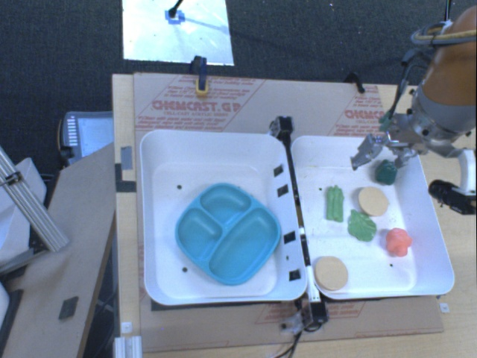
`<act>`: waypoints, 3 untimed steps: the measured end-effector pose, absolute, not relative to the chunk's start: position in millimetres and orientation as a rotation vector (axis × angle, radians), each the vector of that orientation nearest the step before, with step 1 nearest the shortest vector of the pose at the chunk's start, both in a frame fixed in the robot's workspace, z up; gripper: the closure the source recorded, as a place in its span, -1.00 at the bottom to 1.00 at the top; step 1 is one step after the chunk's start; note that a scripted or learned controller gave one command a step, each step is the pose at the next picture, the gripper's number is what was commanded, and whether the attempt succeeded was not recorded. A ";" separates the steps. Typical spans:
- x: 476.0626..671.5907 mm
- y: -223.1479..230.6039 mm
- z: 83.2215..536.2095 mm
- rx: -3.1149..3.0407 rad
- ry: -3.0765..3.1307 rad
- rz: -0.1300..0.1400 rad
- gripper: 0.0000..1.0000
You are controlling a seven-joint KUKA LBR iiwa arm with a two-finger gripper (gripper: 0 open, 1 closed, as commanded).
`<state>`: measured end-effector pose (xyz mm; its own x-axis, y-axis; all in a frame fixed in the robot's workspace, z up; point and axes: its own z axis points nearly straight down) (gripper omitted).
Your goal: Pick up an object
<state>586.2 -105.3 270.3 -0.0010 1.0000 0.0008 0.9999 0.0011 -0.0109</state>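
A: Where is the tool sitting right now?

B: It is hanging over the upper right part of the frame, above the right-hand shallow white plastic bin. Its grey metal parts are crowding a small dark green rounded toy piece, which is lying near the top of that bin.

A: Is it gripping that piece?

B: I cannot tell how the tool is set; the metalwork is blurring together, and nothing is visibly caught in it. The dark green piece seems to be resting on the bin floor.

A: So what is likely to go wrong?

B: The piece is round and small, so a slightly off-centre squeeze is probably going to push it sideways. It is also lying close to the bin's upper wall, so the tool is risking a scrape against the rim.

A: Any neighbours in the way?

B: The round tan wooden disc is lying just below it, near enough to be nudged. The light green ribbed vegetable toy, the leafy green toy, the pink-orange rounded toy and a second tan disc are lying lower down, well apart.

A: And the left side?

B: The light blue divided plastic plate is sitting in the left white bin, well clear of trouble.
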 end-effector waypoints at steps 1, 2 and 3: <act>588.0 -104.9 277.4 -2.219 -2.226 -0.001 -1.00; 593.5 -107.5 234.7 -2.220 -2.223 0.000 -1.00; 598.1 -117.0 183.1 -2.221 -2.223 0.000 -1.00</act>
<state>598.1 -117.0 183.1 -0.0008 1.0000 -0.0007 1.0000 0.0008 0.0004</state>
